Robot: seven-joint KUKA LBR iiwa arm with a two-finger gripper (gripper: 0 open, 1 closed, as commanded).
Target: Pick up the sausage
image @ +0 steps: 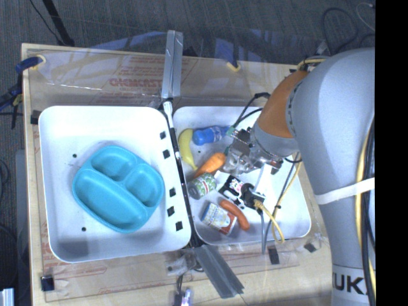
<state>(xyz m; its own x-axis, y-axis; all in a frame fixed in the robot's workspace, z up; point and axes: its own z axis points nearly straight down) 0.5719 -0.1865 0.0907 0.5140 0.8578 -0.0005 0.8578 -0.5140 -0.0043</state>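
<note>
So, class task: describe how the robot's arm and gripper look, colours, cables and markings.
The arm is bulky, rounded and light grey, with an orange band above the wrist and part of a dark "KUKA" name near its base. Black cables loop around the wrist. The gripper is a small metallic-and-black assembly; yellow wires trail below it.

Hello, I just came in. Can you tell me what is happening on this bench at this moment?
A grey KUKA arm reaches into the right bin, its gripper low over the food items. The sausage lies untouched near the front, beside a small carton. A carrot, banana, can and blue bottle lie nearby. The left bin holds a blue divided plate.
</note>
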